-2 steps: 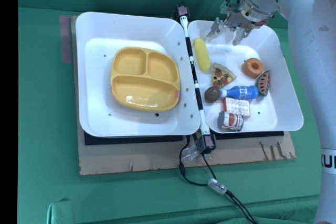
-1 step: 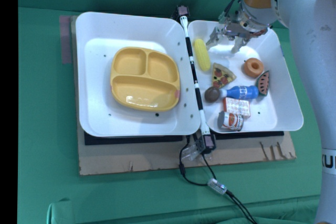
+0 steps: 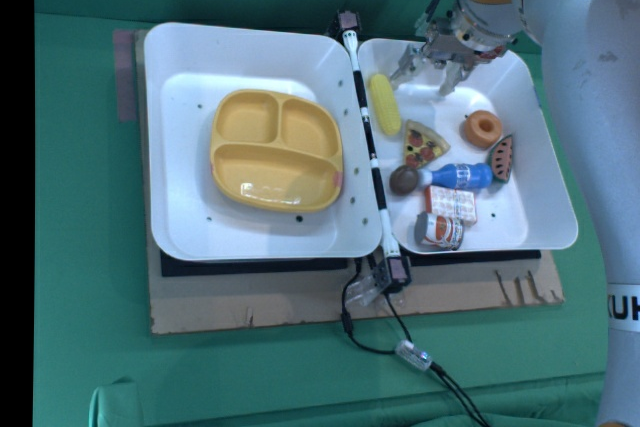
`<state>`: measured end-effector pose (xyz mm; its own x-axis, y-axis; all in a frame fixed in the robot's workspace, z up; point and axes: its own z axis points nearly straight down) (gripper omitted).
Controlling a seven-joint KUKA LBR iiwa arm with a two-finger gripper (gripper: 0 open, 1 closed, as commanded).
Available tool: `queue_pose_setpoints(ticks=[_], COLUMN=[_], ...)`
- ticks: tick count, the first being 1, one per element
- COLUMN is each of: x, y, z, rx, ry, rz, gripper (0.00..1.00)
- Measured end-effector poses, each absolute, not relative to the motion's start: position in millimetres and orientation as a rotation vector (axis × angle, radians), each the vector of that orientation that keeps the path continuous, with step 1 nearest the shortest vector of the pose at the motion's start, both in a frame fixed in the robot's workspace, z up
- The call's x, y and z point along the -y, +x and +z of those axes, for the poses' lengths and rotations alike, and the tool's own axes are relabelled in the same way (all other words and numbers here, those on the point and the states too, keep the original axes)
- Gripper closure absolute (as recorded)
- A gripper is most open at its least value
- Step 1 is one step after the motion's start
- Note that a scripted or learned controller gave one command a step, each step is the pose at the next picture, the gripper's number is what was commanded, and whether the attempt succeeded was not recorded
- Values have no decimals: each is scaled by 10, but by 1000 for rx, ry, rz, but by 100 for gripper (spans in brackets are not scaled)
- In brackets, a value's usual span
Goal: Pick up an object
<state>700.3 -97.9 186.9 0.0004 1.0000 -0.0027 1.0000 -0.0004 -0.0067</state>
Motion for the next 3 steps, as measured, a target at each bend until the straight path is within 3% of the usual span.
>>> queue_pose_setpoints(ticks=[3], x=[971], y=[7003], z=[1869], rx=[2216], ry=[-2224], rz=[12], gripper=[0])
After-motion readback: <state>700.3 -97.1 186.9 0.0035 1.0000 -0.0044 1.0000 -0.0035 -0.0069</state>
